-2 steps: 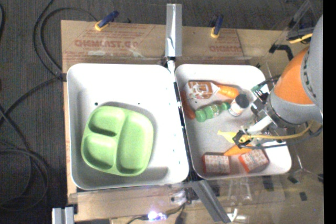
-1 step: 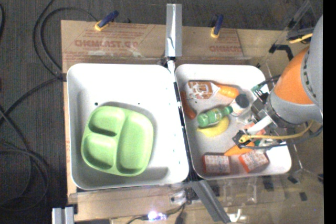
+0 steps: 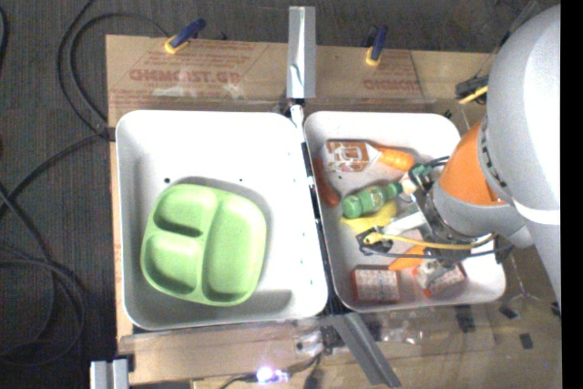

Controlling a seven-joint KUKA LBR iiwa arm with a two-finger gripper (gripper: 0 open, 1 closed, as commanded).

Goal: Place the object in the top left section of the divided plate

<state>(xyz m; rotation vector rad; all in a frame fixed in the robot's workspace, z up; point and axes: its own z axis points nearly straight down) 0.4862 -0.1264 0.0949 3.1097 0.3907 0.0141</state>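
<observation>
One fixed camera is mounted above the desk [image 3: 273, 68] and looks down at a slight slant. Both bins fall within the frame: the left bin [image 3: 137, 196] with the plate [image 3: 205, 241], and the right bin [image 3: 319, 196] beside it. The desk's far edge, with two clamps [image 3: 185, 35], lies toward the top of the frame; the near edge lies at the bottom. Dark floor [image 3: 55, 59] with cables borders the desk at top and left. The arm [image 3: 528, 132] enters from the right and covers the right bin's outer side. Range is moderate.
</observation>
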